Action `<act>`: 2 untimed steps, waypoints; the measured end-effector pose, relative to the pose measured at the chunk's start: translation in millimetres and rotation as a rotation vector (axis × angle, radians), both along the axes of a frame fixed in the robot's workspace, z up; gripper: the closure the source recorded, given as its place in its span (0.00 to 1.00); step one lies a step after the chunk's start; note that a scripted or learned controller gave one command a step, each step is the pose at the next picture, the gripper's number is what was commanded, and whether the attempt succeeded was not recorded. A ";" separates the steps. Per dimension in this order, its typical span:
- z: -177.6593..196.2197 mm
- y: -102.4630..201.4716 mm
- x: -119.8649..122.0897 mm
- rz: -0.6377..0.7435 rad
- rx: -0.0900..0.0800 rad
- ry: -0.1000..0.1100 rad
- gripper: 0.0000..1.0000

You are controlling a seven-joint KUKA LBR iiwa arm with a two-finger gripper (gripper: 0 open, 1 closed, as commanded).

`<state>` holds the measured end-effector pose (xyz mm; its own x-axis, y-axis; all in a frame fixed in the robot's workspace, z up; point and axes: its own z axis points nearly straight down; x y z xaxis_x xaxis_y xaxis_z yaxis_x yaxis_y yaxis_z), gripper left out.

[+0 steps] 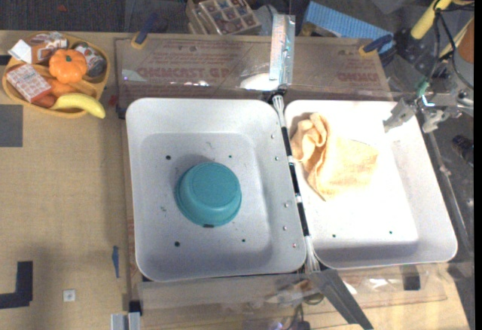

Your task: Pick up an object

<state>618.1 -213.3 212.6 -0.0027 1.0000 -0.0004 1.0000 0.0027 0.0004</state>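
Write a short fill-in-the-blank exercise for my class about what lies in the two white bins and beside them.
1. The teal bowl lies upside down in the ______ bin.
2. The crumpled cloth in the right bin is pale ______.
3. In the basket at the bench's far left, a yellow ______ lies at the front edge.
4. The end effector is above the right bin's ______ corner.

Missing words: left; orange; banana; upper right

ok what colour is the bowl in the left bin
Teal, a blue-green; the bowl shows plainly in the camera view.
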 end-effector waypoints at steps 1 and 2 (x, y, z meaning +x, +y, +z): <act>-124.0 12.7 -20.8 0.096 -0.003 -0.008 0.00; -123.4 75.3 -16.2 0.240 -0.001 -0.007 0.00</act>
<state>601.9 -137.9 89.2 -0.2399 0.9708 -0.0021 0.9708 0.2399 0.0073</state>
